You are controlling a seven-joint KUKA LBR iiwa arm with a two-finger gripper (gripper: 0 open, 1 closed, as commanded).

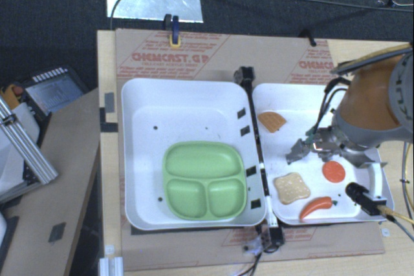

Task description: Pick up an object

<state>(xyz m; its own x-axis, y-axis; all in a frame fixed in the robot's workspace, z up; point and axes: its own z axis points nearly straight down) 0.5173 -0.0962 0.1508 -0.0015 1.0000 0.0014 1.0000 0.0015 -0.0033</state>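
The gripper [299, 150] hangs just above the toast slice [292, 187] in the right bin [294, 92]; its grip state is unclear.

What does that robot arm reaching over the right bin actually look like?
The arm is bulky and rounded, grey with a broad orange band above the wrist. Thin dark cables loop down beside it to a small grey metal gripper.

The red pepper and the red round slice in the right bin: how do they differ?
The red pepper is long, curved and tapered; the red round slice is a flat disc. The pepper lies near the bin's front wall beside the toast slice, while the round slice sits farther back, just under the arm's tool. Both are red and lie loose on the white floor of the right bin.
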